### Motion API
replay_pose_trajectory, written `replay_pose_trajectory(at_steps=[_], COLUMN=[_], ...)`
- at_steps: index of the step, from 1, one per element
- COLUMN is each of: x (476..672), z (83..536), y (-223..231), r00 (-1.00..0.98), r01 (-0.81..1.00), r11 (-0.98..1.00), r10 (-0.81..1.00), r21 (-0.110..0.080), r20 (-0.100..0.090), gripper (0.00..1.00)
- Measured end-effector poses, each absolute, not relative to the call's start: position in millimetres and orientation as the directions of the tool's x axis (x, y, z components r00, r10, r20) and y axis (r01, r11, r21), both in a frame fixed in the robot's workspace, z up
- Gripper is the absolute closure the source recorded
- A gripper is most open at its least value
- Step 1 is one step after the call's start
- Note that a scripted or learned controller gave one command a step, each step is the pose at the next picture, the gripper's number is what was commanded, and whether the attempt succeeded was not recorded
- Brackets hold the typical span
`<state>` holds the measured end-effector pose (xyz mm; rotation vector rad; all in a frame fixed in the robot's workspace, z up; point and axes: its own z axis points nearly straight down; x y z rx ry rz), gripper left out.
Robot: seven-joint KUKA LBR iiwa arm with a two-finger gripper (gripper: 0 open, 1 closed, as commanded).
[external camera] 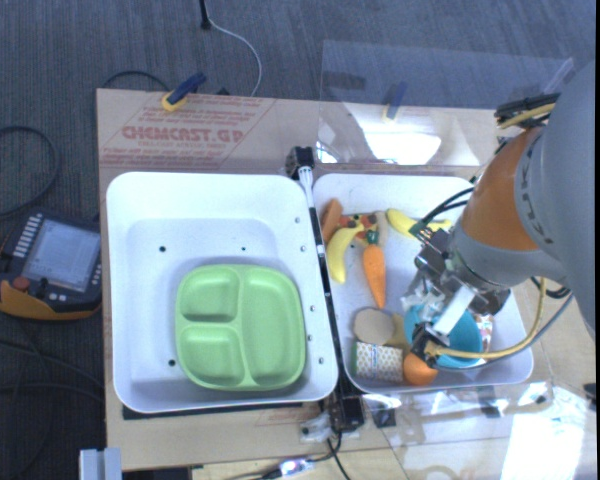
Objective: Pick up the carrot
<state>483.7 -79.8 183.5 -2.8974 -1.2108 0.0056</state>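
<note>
Orange is spotted right at the near edge of the right bin (520,373), where a small round fruit (418,369) is tucked beside a patterned cup (378,361) lying on its side. Just behind those, a blue bowl (460,334) is partly covered by the gripper (432,336), which is hung low over that corner; whether it's apart or together can't be made out from here, too much clutter. A tan round thing (374,324) is parked next to the cup. Further back, the carrot (375,273) is laid lengthwise mid-bin, tip pointed toward the near side, well clear of the gripper and not held by anything. A banana (337,253) is set along the dividing wall just beside it. Over in the left bin (140,213), a green divided plate (242,326) is seated.
</note>
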Motion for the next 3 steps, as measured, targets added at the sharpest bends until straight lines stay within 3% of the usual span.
replay_pose_trajectory(at_steps=[1, 2, 3], x=[503.5, 492.2, 504.7], z=[100, 93, 92], y=[-96, -96, -95], r00=[0.621, 0.608, 0.813], r01=[0.784, 0.793, 0.582], r11=[-0.621, -0.608, -0.813], r10=[0.784, 0.794, 0.582], r21=[0.014, 0.026, 0.007], r20=[0.004, 0.009, 0.009], gripper=[1.0, 1.0, 1.0])
